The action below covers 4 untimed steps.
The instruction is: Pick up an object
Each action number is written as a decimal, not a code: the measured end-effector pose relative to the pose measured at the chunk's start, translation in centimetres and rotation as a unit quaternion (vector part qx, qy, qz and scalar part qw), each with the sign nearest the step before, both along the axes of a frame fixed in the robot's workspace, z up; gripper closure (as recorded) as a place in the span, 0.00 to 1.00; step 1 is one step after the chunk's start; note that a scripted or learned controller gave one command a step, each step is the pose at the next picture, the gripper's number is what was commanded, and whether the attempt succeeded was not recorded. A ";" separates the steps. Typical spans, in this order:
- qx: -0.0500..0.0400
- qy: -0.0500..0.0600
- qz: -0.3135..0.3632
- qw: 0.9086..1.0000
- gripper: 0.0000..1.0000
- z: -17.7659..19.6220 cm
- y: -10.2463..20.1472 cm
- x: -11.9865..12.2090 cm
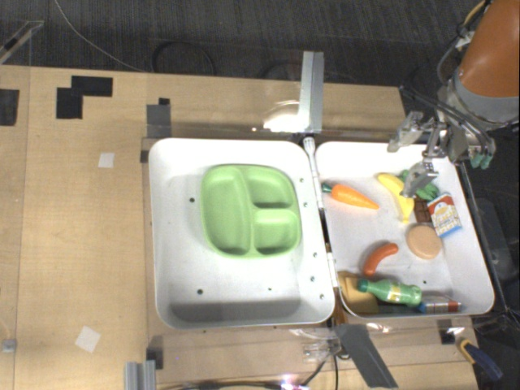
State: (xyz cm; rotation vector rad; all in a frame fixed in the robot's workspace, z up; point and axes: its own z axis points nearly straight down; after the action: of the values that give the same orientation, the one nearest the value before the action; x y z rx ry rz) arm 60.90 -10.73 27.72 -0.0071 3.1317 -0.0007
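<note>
The wooden bench (73, 242) carries two white bins. The left bin (175, 299) holds a green divided plate (248, 210). The right bin (357, 226) holds toy food: a green bottle (392, 292) along its near edge, a carrot (354, 197), a banana (398, 193), a red sausage (379, 255) and a tan round bun (423, 241). The pincer (420, 177) hangs over the banana near the far right corner; whether it is clenched cannot be told.
</note>
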 end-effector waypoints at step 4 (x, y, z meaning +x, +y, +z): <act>-0.004 -0.008 -0.050 0.999 0.00 -18.4 1.8 -11.4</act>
State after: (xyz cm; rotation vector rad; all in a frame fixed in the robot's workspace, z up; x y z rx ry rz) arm 49.45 -8.95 9.27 0.1491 3.1114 -0.0133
